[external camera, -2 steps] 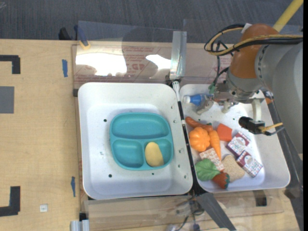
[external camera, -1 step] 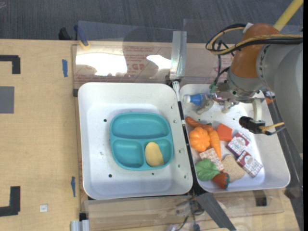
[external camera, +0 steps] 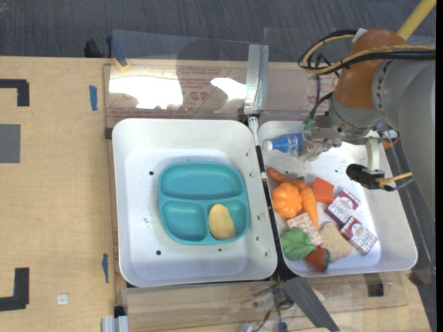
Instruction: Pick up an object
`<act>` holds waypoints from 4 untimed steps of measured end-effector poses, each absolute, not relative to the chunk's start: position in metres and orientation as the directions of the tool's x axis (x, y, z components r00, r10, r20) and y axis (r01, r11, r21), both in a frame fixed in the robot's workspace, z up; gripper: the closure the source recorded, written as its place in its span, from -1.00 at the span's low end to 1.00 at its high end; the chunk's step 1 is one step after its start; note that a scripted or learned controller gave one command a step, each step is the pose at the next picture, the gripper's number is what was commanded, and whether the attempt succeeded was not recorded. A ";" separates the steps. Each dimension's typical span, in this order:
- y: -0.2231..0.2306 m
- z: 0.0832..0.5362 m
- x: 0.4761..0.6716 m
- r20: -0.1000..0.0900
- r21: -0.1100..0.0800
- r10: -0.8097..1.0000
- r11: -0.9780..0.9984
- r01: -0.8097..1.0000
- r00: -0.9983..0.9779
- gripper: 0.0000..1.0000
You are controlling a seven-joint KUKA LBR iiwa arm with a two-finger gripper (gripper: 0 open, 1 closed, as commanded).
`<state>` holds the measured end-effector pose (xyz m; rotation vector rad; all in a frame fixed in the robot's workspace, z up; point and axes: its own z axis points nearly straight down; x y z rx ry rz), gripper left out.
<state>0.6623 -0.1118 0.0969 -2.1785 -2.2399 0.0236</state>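
Observation:
My gripper (external camera: 316,144) hangs low over the far end of the right bin (external camera: 398,244), reaching in from the right. Just left of it a small blue-and-white bottle (external camera: 284,144) lies on its side, close to the gripper; contact cannot be made out. Nearer the front of the bin lie an orange pumpkin (external camera: 286,198), a carrot (external camera: 309,207), an orange block (external camera: 322,189) and two red-and-white packets (external camera: 344,206) (external camera: 360,234).
The left bin (external camera: 131,185) holds a teal divided plate (external camera: 197,185) with a yellow potato-like piece (external camera: 221,221) in its near right compartment. At the right bin's front lie crackers (external camera: 333,241), a green leafy piece (external camera: 295,243) and a red piece (external camera: 318,259).

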 end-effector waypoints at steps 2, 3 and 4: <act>-0.109 0.085 0.664 0.000 -0.012 1.000 -0.003 1.000 0.003 -1.00; -0.100 0.085 0.664 -0.003 -0.010 1.000 -0.003 1.000 0.003 -1.00; -0.104 0.085 0.665 -0.002 -0.006 1.000 0.007 1.000 -0.007 -1.00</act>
